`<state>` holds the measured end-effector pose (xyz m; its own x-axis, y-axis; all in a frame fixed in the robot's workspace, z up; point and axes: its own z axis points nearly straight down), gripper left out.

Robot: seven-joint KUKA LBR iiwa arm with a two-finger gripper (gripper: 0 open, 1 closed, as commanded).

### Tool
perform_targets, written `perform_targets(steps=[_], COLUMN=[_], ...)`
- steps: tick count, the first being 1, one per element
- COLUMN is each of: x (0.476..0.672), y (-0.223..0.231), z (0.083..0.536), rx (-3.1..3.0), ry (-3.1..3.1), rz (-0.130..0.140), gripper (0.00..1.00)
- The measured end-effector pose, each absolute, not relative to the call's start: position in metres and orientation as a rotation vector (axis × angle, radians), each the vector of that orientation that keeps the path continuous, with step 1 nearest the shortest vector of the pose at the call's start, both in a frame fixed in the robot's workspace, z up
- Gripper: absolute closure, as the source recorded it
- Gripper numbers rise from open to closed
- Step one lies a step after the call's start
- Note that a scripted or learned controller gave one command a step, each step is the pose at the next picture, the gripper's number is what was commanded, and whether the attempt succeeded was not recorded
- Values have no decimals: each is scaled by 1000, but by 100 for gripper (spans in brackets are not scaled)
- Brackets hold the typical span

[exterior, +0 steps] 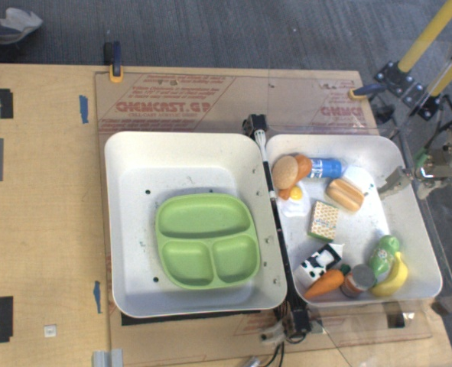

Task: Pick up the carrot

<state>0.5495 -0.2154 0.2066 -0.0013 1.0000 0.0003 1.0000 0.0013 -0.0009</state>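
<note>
The left bin [118,205] lies well to the left of the carrot and bears a green divided plate [207,239], placed flat in its middle; I judge it is there as a place to put things, not as part of this pick.

The carrot [325,283] is in the right bin [428,243], at the near wall, lying on its side with the thin tip toward the left bin. A small black-and-white spotted toy [320,262] touches the carrot from behind. Farther behind the carrot stand a yellow patterned block [324,221], then a brown bun [286,171] and a blue bottle [325,167] at the far wall. A hot dog toy [345,194] lies behind the carrot and a little to its right.

Just to the right of the carrot a brown can [357,280] seems to touch its thick end, and beyond the can are a green vegetable toy [384,254] and a banana [394,277]. So the carrot is crowded on two sides, and I judge a grasp across its middle is the safest.

The gripper [398,180] is at the right rim of this bin, well apart from the carrot, behind it and to its right. Whether it is wide or narrow I cannot tell, but it holds nothing I can see. The pick is not yet begun.
</note>
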Motion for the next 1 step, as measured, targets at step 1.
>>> perform_targets(steps=[1], x=[661], y=[-142], z=[148], rx=[-2206], ry=[-2230], rz=[-4], gripper=[0])
